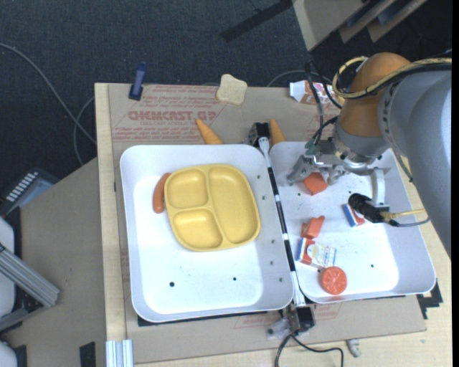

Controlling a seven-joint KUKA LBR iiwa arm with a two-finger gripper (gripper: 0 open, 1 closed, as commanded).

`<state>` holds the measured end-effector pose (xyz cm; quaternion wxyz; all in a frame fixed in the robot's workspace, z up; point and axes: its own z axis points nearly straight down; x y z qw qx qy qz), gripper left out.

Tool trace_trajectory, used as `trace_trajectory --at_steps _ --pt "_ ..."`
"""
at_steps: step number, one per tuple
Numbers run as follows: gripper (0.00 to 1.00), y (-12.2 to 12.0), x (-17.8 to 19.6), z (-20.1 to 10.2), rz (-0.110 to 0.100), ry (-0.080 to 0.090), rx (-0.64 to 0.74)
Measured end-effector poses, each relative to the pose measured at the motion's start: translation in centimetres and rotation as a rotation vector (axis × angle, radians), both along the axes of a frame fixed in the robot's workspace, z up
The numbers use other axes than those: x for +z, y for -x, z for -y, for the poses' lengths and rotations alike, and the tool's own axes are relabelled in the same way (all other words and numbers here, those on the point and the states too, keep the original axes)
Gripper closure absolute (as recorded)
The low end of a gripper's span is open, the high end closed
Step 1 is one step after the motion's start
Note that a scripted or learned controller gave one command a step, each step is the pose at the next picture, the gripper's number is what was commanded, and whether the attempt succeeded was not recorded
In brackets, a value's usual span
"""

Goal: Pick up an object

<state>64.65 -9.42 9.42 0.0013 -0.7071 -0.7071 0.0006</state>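
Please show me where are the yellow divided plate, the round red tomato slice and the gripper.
yellow divided plate [212, 206]: camera view, middle ridge.
round red tomato slice [333, 280]: camera view, its centre.
gripper [315, 174]: camera view, between fingertips.

Dark grey carpet [64, 57] all round, w/ thin cables trailing across it. Bench is topped w/ brown cardboard [172, 111] printed in red lettering. Pale furniture corner [344, 18] at top right. Ribbed metal rail [25, 276] at lower left. Lighting even, no hard shadows.

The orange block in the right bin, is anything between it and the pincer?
Nothing visible is in the way. The pincer is directly above the orange block near the back of the right bin; the other pieces lie nearer the front.
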Motion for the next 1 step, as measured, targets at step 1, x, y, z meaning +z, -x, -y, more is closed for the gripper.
trace_trajectory --at_steps 1 --pt "1.00 -0.09 1.07 -0.03 0.003 0.001 0.001"
